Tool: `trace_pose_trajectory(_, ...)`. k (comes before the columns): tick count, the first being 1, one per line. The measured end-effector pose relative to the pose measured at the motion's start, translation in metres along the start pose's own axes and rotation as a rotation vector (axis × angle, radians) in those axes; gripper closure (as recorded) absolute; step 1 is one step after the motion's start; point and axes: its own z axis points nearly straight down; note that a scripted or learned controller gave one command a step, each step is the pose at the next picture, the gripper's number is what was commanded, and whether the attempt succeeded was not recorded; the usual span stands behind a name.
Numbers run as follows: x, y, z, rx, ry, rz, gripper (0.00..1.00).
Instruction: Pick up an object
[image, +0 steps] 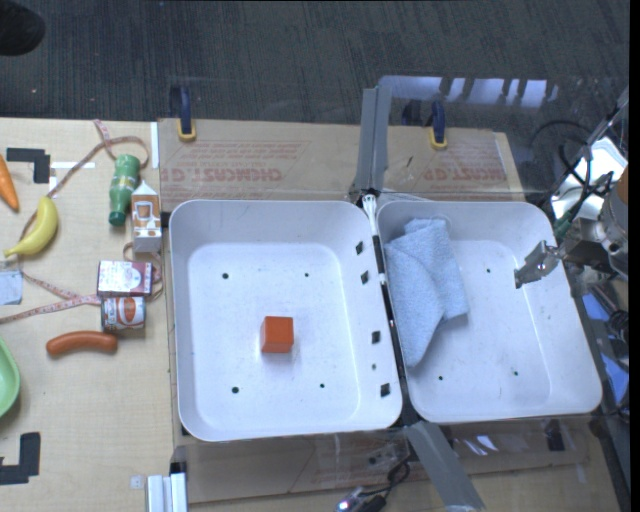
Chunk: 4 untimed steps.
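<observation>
orange block (277, 334) in left bin (200, 400).

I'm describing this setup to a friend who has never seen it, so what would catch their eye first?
Probably the orange block, sitting alone near the middle of the left bin. Next, the light blue towel, crumpled against the left wall of the right bin, with the end effector reaching in over that bin's right side. Left of the bins, a banana and other toy groceries lie scattered on the bench.
</observation>
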Motion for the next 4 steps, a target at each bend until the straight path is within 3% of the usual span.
trace_pose_trajectory(1, 0.112, -0.002, 0.047, 0.003, 0.0, 0.114, 0.0)
trace_pose_trajectory(2, 0.034, 0.004, 0.075, 0.003, 0.001, 0.038, 0.0)
trace_pose_trajectory(3, 0.024, -0.02, -0.023, 0.0, -0.001, 0.171, 0.0)
trace_pose_trajectory(4, 0.079, -0.019, 0.112, 0.003, 0.001, 0.082, 0.0)
